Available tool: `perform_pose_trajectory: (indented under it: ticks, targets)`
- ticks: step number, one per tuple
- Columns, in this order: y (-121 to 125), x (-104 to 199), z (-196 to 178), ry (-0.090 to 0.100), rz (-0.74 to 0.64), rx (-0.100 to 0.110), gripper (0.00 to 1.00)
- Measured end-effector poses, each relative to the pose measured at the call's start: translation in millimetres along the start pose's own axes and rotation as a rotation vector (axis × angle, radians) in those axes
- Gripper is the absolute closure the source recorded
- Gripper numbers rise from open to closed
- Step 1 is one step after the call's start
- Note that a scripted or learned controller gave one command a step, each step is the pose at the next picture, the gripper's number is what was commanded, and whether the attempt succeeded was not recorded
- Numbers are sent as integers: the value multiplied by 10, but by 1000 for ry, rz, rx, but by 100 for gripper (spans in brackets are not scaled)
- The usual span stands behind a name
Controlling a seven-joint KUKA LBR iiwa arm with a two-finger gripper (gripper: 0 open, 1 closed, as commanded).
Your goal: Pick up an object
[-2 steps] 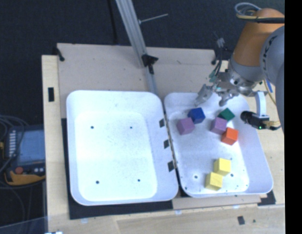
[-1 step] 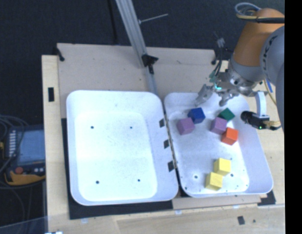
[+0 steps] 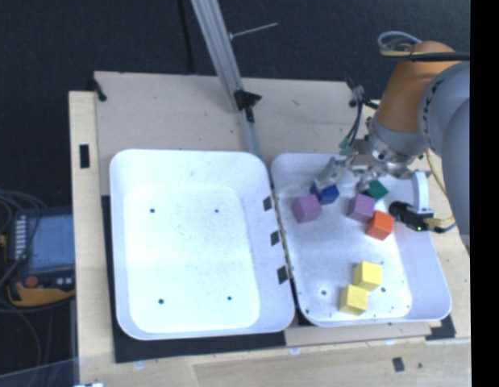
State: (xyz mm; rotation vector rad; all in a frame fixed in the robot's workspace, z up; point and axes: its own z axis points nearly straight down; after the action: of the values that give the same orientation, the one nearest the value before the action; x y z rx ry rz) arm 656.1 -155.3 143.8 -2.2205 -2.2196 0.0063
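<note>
The left bin (image 3: 193,240) lies well left of the pincer (image 3: 334,176). The right bin (image 3: 418,289) holds a purple block (image 3: 306,208) lower left, a blue block (image 3: 326,192) just below; purple (image 3: 363,207), green (image 3: 377,190), orange (image 3: 380,225) blocks right; two yellow blocks (image 3: 362,285) far below. Pincer's state: cannot tell.

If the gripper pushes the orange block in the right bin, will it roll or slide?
The orange block looks like a cube with flat faces, so it would probably slide, not roll. It seems small and rigid, likely light. The purple block sits right beside it and might get pushed too.
</note>
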Motion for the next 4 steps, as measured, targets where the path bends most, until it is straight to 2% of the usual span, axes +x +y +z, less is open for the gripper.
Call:
perform_pose_trajectory:
  ticks: [1,2,4]
  targets:
    - [27,-7,246,-1,0,-12,0]
    - [16,-16,173,-1,1,-8,100]
    - [-27,5,-970,-1,-2,-11,100]
